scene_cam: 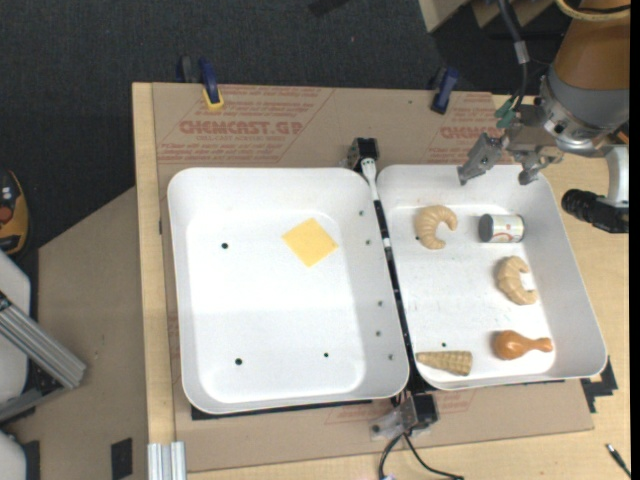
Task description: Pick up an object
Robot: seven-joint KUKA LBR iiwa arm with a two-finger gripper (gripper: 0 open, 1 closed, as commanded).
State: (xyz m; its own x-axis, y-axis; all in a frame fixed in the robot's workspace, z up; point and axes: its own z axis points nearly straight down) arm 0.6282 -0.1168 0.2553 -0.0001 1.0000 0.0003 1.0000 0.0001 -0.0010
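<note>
Gripper (497, 161) hovers in the frame's upper right, jaws wide and empty: the approach step. Next, I judge, it must descend onto the can (500, 228) below.

Dark grey carpet (150, 23) covers the floor around the desk (165, 388) — a pale wooden top, lit evenly from above. A brown cardboard sheet (300, 128) printed with red lettering lies across it, pinned at the far edge by 2 blue clamps (208, 78). A silver aluminium rail (40, 343) slants in at the left edge, and black cables (420, 458) trail off the near side — thin and looping.
</note>
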